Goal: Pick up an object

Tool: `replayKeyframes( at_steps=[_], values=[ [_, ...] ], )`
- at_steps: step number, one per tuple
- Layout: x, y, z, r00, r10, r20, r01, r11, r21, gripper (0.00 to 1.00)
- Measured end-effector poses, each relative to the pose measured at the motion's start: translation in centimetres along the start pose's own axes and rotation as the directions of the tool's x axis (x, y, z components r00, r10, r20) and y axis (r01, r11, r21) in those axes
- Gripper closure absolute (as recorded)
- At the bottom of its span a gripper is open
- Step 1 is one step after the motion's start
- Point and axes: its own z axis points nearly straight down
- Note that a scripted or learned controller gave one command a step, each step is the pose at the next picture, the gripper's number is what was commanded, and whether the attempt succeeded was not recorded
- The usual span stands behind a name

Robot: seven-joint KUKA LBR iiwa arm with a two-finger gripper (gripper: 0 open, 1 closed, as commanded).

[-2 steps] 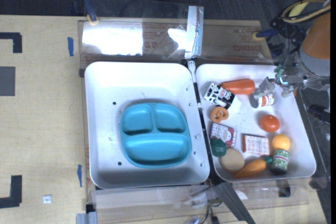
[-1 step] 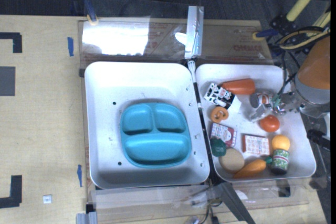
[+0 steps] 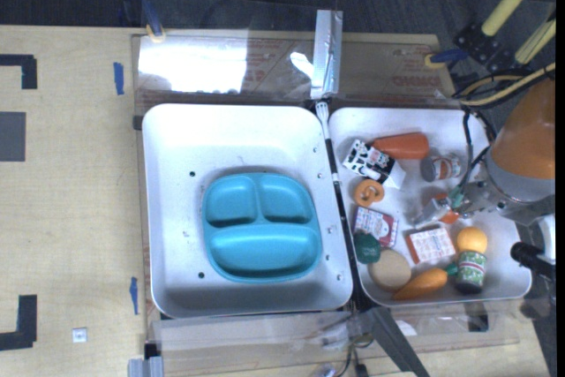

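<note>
Though unclear whether apart or together, claw near a flat red-and-white packet in the right bin.

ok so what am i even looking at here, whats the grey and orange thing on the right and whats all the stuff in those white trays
You are looking down, at a slant, from one camera fixed above a workbench. The grey and orange thing is a robot arm reaching in from the right; its job is to pick up an object. Its gripper sits low over the right bin, among the clutter, and it is too hidden to tell whether it holds anything.

Two shallow white bins sit side by side. The left bin holds a blue divided plate. The right bin holds small toy groceries: a carrot, a black and white carton, a red packet, an egg-like ball, a yellow ball and a small jar, among others.
</note>
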Motion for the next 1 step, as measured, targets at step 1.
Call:
replayKeyframes(
  at_steps=[1],
  values=[
    [4.50,5.04,-3.45,0.999,-0.033,-0.003,0.033,0.999,0.003,0.00]
  ],
)
